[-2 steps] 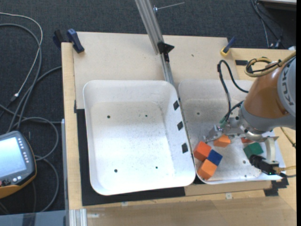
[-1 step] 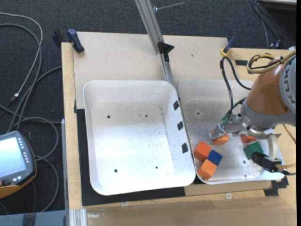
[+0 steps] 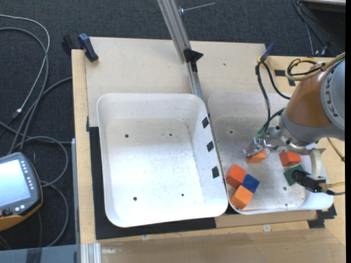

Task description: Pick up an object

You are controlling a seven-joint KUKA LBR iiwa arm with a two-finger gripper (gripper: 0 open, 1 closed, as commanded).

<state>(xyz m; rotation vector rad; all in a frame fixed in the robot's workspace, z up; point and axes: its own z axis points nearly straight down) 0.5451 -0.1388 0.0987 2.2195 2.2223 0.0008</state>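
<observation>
Your gripper (image 3: 258, 148) sits low in the right bin (image 3: 230, 111), right over a small orange block (image 3: 256, 157); you can't tell from this angle how the grip is set or whether the block is actually held, so don't count it as picked. My read: these are small rigid blocks, light, probably foam or wood, flat faces, not fragile and not slippery. Take two opposite flat faces, square on, not corner to corner. Other candidates in the same bin: a red-orange block (image 3: 290, 159) just right of the wrist, a green piece (image 3: 294, 175) below it, and a tight cluster near the front-left corner, orange cube (image 3: 236, 175), blue cube (image 3: 250, 182) and another orange cube (image 3: 242, 196), all touching or nearly so. That cluster looks awkward; little finger room. The bin floor is flat white and speckled, walls shallow. The left bin (image 3: 148, 163) has open floor. Black cables (image 3: 269, 100) hang near the arm, watch for snags.
</observation>
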